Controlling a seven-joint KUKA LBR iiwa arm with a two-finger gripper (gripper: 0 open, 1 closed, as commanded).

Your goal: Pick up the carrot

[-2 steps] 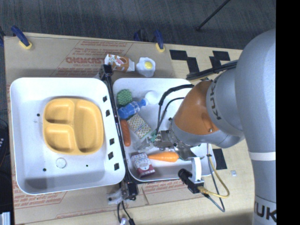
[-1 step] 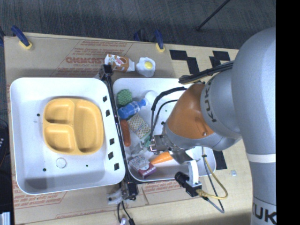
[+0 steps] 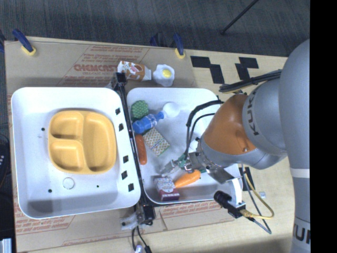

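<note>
carrot [image 3: 188, 179] just beside end effector [image 3: 181, 165], below it | stiff, light, smooth, likely slippery | grasp mid-body across width | end effector state: cannot tell

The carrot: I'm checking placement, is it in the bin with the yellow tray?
No, the carrot lies in the right bin, not beside the yellow tray.

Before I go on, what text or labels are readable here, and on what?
"CHEMCAST", red print on the brown cardboard sheet under the bins; the smaller lines below it are blurred.
"KU", partly seen on the grey arm.
Print on the small packets is too small to read.
</note>
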